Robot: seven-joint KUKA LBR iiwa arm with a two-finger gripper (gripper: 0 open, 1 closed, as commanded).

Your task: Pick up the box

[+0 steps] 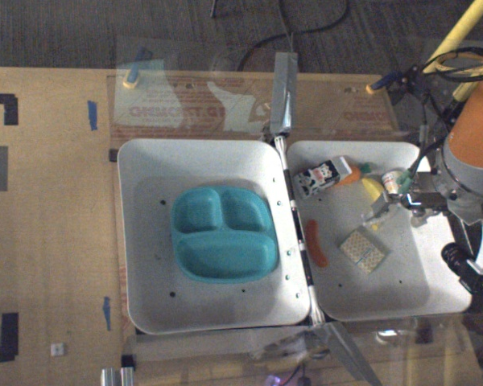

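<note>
Arm [472, 147] reaches in; hand [389, 199] points left.

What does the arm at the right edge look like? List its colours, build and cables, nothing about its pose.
The arm is grey metal with a broad orange band above the wrist. Below the band sits a rounded silver-grey wrist housing, and from it a small metallic gripper of pale, shiny parts extends over the right bin. Thin black cables loop around the wrist and run up along the arm.

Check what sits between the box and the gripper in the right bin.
In the camera view, an orange piece and a yellow piece lie between the box and the gripper, all in the right bin.
</note>
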